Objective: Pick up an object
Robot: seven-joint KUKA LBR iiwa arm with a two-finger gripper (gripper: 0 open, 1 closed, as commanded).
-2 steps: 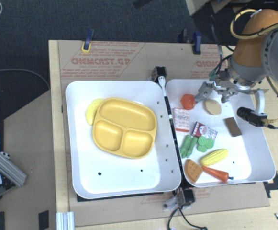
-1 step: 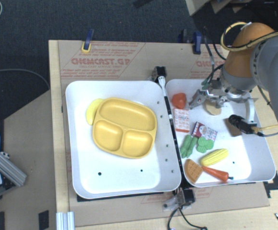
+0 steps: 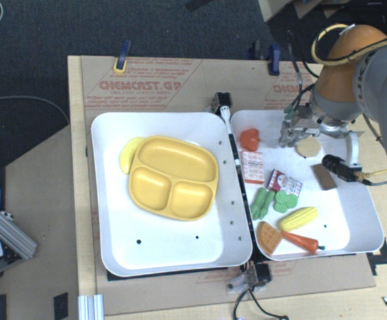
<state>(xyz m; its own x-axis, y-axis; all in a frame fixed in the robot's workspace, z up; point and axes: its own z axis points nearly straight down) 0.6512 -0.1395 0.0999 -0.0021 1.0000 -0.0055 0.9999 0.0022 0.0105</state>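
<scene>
My gripper [image 3: 292, 133] hangs over the far end of the right bin [image 3: 360, 227], below the arm's orange band. A beige round piece [image 3: 308, 149] lies just to its right and a red tomato [image 3: 249, 139] to its left. I see nothing held in the gripper. Further forward in this bin lie a red-and-white packet [image 3: 252, 166], a second small packet [image 3: 284, 182], green vegetables [image 3: 266, 202], a yellow corn cob [image 3: 298, 217], an orange carrot [image 3: 302, 242], a tan waffle piece [image 3: 268, 237] and a brown block [image 3: 324, 177].
The left bin [image 3: 113, 239] holds a yellow divided plate [image 3: 173, 177], with a yellow piece [image 3: 128, 154] poking out from its far left side. A black cable part [image 3: 340, 167] hangs off the arm over the right bin. Clamps sit along the bench's far edge.
</scene>
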